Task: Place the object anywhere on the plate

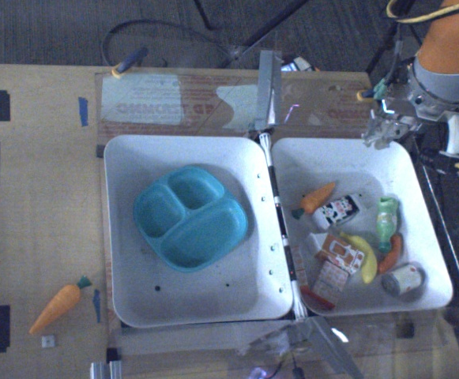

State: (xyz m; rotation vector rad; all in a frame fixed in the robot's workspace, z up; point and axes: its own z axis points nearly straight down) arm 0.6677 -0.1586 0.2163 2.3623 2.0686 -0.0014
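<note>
Bench [39, 212]: 2 white bins side by side, left bin [126, 290], right bin [427, 290]. Toy carrot [55, 306] on bench, left of bins.

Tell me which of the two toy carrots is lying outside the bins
The carrot on the bench, left of the left bin that holds the blue plate. The other carrot lies inside the right bin.

Arm [449, 30] cut off by the top and right edges, end effector [383, 130] too small and blurred to read its fingers, red item [317, 298] half hidden under the snack boxes [336, 263], box print unreadable
</note>
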